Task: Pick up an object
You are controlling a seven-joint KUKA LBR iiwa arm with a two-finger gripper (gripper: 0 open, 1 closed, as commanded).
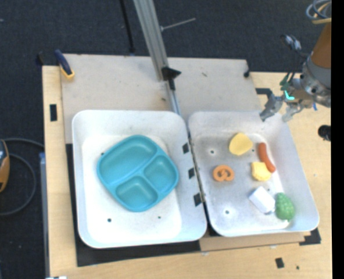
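Grey gripper (278, 110) (arm cut off at right) hangs open above the right bin's (230, 225) far corner.

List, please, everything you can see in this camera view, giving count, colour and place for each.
bins: 2, white, side by side on the bench
divided plate: 1, turquoise, in the left bin
pretzel: 1, orange, middle of the right bin
rounded yellow piece: 1, yellow, upper part of the right bin
sausage: 1, orange-red, right of that piece
small yellow piece: 1, yellow, touching the sausage's lower end
block: 1, white, lower right of the bin
green lump: 1, green, beside the block
gripper: 1, grey, above the right bin's upper right corner, open
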